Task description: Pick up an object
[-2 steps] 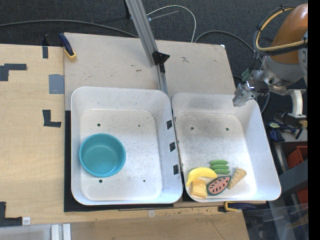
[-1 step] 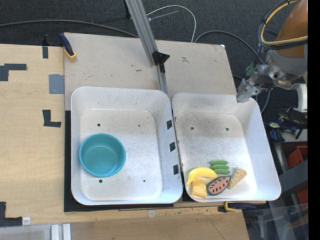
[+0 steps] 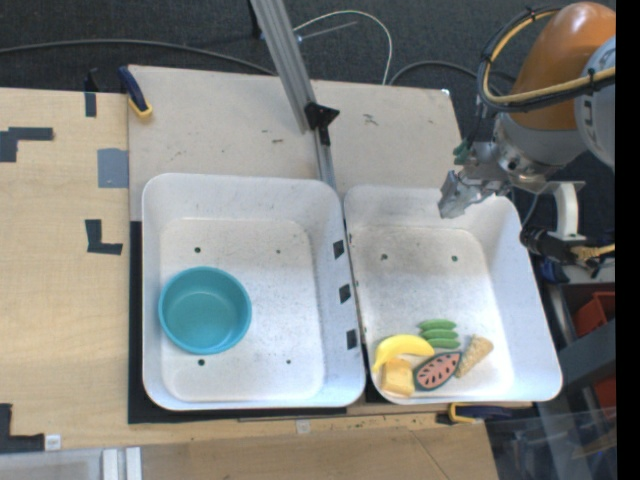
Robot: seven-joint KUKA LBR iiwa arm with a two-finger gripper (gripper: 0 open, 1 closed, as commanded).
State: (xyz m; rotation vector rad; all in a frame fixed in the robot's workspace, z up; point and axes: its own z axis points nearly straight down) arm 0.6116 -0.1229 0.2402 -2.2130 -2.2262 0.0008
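The grey metal gripper [image 3: 458, 200] hangs at one o'clock over the right white plastic bin [image 3: 505, 268]; whether it's apart or together, I cannot tell. Toy foods cluster at six o'clock.

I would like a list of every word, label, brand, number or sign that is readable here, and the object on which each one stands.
No text, number or brand can be read in the camera view.
Left bin: dark specks and small holes, no writing.
Right bin: the same.
Blue bowl: plain.
Toy food pieces: no labels.
Wooden bench: dark tape marks, shapes rather than letters.
Arm's orange band: no marking.
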